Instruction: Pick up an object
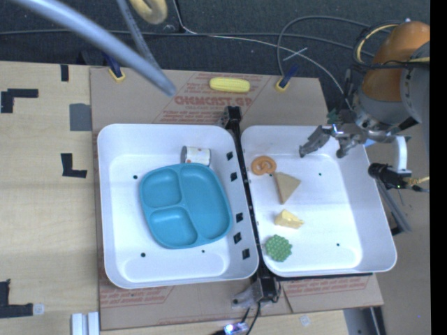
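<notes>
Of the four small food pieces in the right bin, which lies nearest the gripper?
The orange ring-shaped piece, at the bin's upper left. The gripper hovers above and right of it; the tan wedge, yellow piece and green piece lie lower, farther off.

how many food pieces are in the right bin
4. A round pretzel near the bin's upper left, a tan wedge just below it, a yellow cheese chunk lower down, and a green broccoli piece near the bottom left corner.
</notes>
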Robot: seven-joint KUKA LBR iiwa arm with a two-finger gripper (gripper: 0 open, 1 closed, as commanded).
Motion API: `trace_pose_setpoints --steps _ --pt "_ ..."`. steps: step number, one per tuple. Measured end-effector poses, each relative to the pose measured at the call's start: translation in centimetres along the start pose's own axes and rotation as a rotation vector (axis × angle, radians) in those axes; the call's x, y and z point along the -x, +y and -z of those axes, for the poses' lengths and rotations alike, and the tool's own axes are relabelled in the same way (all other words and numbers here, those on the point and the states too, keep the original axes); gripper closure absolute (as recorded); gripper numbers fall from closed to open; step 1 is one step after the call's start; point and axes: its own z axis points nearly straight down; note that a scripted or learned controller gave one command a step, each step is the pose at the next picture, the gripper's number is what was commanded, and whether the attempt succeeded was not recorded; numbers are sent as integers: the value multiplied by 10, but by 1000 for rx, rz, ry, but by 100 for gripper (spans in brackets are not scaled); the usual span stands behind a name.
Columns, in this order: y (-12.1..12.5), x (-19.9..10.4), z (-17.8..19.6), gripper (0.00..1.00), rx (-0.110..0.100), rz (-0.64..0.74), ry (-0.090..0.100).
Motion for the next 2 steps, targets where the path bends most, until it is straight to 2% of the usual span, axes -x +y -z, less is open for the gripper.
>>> trace_pose_setpoints --steps 1,2 --pt "5 -5 -62 0 -1 0 0" --pt "6 -6 -92 0 3 1 -2"
